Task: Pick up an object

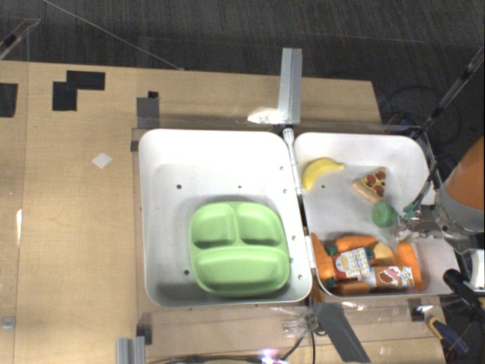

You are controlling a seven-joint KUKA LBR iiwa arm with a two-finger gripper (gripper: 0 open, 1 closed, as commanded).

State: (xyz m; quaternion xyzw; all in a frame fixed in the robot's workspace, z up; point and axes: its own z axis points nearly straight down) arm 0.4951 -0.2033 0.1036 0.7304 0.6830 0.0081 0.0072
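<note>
The right bin [402,146] holds a yellow banana [321,171], a pizza slice [371,185] and a green ball [384,215]. Along its front lies a pile of orange carrots [355,243] and printed snack packs [352,263]. My gripper [414,221] hangs low over the bin's right side. It sits just right of the green ball and above the right end of the pile. The arm's orange band [466,179] rises behind it at the right edge.
The left bin [163,203] carries a green divided plate [239,247] toward its front. A metal post [291,86] stands behind the wall shared by the two bins. The wooden bench [68,226] spreads to the left.
</note>
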